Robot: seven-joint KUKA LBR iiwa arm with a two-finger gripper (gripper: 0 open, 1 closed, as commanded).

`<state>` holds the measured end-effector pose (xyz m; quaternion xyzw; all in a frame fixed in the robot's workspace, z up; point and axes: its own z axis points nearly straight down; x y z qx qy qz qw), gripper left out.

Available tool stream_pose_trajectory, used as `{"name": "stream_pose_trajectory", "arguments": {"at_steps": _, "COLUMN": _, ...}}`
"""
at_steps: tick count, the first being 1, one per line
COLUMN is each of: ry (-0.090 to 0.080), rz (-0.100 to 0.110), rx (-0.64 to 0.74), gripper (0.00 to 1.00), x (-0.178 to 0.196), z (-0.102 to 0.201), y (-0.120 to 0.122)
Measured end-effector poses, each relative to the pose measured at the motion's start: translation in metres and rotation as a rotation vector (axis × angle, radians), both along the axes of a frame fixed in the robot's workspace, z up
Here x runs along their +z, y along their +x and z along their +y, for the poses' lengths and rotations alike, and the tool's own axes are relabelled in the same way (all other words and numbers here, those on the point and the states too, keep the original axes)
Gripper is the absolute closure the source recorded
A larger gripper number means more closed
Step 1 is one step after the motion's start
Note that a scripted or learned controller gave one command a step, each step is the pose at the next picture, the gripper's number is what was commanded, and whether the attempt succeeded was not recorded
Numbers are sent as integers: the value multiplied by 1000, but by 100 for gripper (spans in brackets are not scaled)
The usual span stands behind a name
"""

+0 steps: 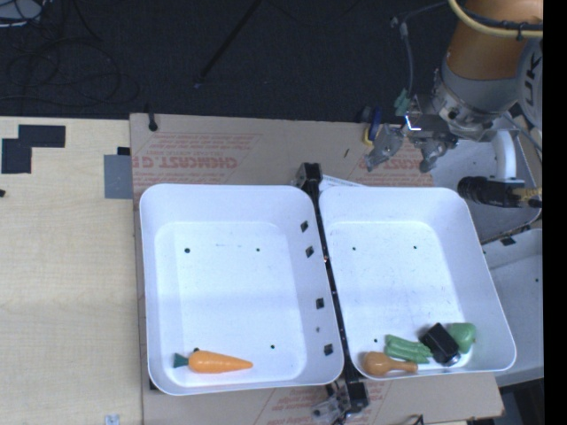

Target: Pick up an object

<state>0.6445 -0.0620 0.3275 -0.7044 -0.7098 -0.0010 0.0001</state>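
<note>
An orange carrot (219,361) with a green stem end lies near the front edge of the left bin (168,211). In the front right corner of the right bin (461,211) sit a green bean pod (407,349), a black block (440,343), a green rounded piece (462,333) and a tan pear-shaped toy (387,365), all close together. My gripper (406,153) hangs high above the back edge of the right bin, far from all the objects. Its two fingers are spread apart with nothing between them.
The bins stand on a cardboard sheet (230,149) on the bench. A black divider clip strip (319,264) runs between the bins. A pale wooden surface (62,282) lies to the left, and dark cables cross the floor behind.
</note>
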Motion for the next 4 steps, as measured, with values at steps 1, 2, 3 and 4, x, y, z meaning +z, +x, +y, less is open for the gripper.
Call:
{"name": "stream_pose_trajectory", "arguments": {"at_steps": 1, "ry": 1, "rz": 12, "rx": 0, "gripper": 0, "x": -107, "z": 100, "y": -2}}
{"name": "stream_pose_trajectory", "arguments": {"at_steps": 2, "ry": -3, "rz": -5, "rx": -9, "gripper": 0, "x": 1, "z": 61, "y": 0}}
{"name": "stream_pose_trajectory", "arguments": {"at_steps": 3, "ry": -3, "rz": 6, "rx": -6, "gripper": 100, "x": 4, "z": 62, "y": -1}}
{"name": "stream_pose_trajectory", "arguments": {"at_steps": 4, "ry": 1, "rz": 3, "rx": 1, "gripper": 100, "x": 6, "z": 167, "y": -1}}
